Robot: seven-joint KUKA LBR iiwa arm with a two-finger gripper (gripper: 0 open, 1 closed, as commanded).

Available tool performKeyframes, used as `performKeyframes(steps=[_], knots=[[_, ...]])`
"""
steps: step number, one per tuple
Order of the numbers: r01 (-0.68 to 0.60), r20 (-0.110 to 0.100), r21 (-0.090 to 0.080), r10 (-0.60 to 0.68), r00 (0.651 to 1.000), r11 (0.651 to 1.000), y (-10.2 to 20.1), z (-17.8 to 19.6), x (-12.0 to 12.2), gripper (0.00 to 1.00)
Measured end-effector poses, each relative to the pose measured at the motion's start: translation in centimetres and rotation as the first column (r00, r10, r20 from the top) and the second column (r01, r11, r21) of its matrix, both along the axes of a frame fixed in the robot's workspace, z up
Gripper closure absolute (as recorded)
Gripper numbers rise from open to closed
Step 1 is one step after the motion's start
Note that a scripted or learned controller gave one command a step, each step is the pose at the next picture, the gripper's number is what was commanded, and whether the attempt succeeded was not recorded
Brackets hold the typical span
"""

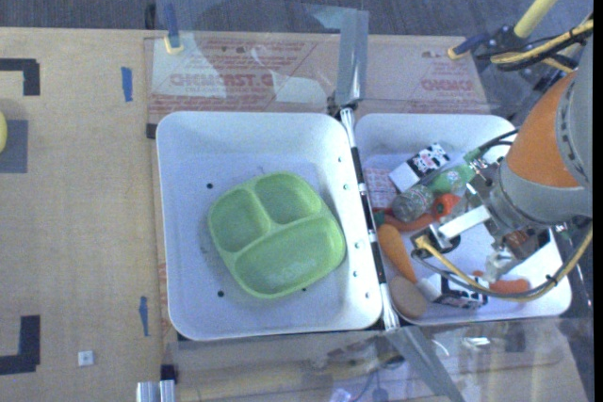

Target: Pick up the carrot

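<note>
The carrot [393,249], an orange tapered piece, lies near the left wall of the right bin [377,132], slanting from upper left to lower right. My gripper [502,251] hangs over the right half of that bin, to the carrot's right and apart from it, with the orange-banded wrist above it. Nothing shows held under the gripper.
Around the carrot lie a grey-green lump [413,201], a red piece [443,204], a white-and-black box [429,160], a tan round thing [408,298], a small black item [460,300] and an orange-red piece [513,285]. The left bin [188,146] holds a green divided plate [275,233].
</note>
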State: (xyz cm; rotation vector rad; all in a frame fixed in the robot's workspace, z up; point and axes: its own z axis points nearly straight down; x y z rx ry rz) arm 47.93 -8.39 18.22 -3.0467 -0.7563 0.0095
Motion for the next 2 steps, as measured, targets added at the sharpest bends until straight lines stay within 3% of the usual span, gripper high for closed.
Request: performKeyframes(steps=[1,2], knots=[[0.279,0.0,-0.001,-0.279,0.96,0.96,-8.6,-5.1,2.0,0.0],[0.275,0.009,-0.002,-0.275,0.961,0.961,-5.2,-9.7,0.1,0.0]])
